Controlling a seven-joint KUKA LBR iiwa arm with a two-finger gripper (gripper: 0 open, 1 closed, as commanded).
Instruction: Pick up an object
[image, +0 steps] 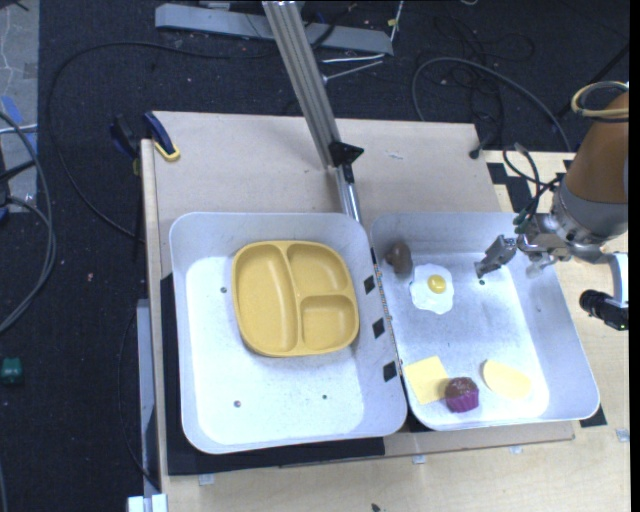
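Observation:
The right bin (560, 330) holds a fried egg toy (433, 290), a brown lump (399, 257) at its far left, a yellow cheese square (427, 379), a purple cupcake-like piece (461, 394) and a yellow oval slice (507, 379). My gripper (494, 262) hangs over the far right part of this bin, to the right of the egg, with nothing seen between its fingers. The arm's orange band (604, 160) rises at the right edge.
The left bin (200, 400) carries a yellow divided plate (296, 298). A metal pole (312, 90) slants up from between the bins. Cables lie on the dark floor around the bench.

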